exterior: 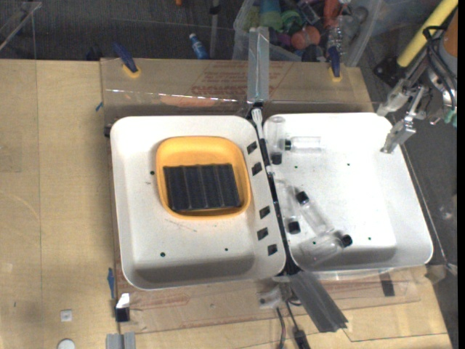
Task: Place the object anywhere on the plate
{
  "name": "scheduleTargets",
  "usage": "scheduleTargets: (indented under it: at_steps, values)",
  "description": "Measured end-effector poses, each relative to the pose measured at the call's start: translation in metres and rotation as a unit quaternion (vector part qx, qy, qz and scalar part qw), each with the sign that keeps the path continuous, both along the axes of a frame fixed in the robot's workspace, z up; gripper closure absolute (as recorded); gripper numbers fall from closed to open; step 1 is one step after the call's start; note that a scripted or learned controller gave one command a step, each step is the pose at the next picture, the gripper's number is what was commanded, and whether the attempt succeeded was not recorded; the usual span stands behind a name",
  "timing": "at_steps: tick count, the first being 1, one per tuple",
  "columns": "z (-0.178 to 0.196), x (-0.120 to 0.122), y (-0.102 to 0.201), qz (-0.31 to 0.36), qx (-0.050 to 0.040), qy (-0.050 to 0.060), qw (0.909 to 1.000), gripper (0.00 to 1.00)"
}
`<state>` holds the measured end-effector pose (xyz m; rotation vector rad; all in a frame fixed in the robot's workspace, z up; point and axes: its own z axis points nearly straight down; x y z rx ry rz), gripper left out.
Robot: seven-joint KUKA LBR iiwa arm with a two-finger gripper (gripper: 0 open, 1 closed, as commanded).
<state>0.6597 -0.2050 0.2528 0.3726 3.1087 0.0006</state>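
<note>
A black ribbed rectangular object (202,186) lies flat in the middle of the orange-yellow plate (168,153), which sits in the left white bin (134,217). My gripper (398,128) hangs over the far right corner of the right bin (378,195), well away from the plate and the object. Nothing shows beneath or in the gripper.
Several clear plastic pieces with black caps lie in the right bin: one near the far left (300,143), one mid-left (301,197), one at the near edge (330,241). A divider with black tabs (263,187) separates the bins. Crates of toys (305,9) stand behind the bench.
</note>
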Motion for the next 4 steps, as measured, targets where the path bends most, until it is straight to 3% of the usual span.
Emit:
scheduleTargets:
  at_steps: [1, 2, 3, 4]
  values:
    - [-0.017, 0.0, -0.017, 0.103, 0.0001, 0.002, 0.9946, 0.0]
    - [-0.024, -0.004, -0.016, 0.231, -0.0006, 0.002, 0.973, 0.0]
    - [-0.036, 0.009, -0.005, 0.368, -0.0024, 0.0, 0.9299, 0.0]
    - [-0.035, 0.009, -0.017, 0.5, -0.0036, 0.0, 0.8659, 0.0]
